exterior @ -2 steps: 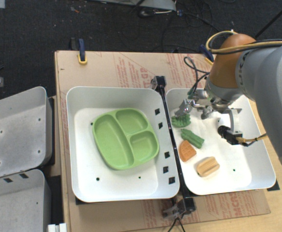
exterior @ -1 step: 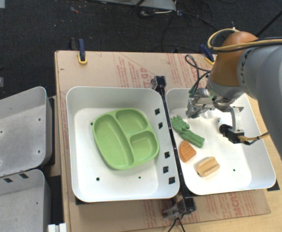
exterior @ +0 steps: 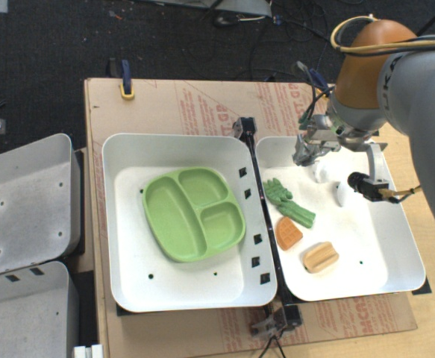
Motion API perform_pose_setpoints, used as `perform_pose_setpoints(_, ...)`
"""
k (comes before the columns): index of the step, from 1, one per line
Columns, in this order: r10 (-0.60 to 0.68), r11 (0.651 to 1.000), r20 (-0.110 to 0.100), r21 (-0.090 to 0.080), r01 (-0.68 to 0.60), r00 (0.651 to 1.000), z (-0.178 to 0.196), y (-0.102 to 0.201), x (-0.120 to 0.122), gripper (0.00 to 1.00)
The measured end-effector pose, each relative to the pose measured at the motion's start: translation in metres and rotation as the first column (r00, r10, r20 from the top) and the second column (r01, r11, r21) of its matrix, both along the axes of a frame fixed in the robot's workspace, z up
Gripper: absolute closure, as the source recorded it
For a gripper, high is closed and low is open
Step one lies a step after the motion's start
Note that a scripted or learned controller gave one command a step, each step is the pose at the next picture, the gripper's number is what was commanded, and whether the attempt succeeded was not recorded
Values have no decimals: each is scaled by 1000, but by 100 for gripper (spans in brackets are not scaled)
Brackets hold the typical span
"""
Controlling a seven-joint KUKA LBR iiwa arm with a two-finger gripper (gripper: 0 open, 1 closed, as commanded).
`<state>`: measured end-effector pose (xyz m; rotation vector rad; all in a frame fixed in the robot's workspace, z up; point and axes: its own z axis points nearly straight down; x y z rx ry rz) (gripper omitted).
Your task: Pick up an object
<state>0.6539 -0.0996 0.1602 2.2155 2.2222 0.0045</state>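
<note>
Jaws (exterior: 307,155) over right bin's (exterior: 396,274) far corner, grip state unclear; green toy (exterior: 290,203), orange piece (exterior: 289,233), bread roll (exterior: 321,257) nearby

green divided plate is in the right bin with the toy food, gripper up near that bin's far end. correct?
Not quite. The camera view shows the green divided plate alone in the left bin. The toy food, a green piece, an orange piece and a tan bun, lies in the right bin, and the gripper is near that bin's far end.

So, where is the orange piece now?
The orange piece lies in the right bin, near its left wall, between the green toy and the tan bun.
</note>
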Motion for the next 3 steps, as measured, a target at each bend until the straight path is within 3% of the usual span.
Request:
perform_pose_setpoints(2,0,1000,2,0,0,1000,105,6,-8,100)
perform_pose_setpoints(3,4,1000,-7,1,-4,1000,91,60,-26,100)
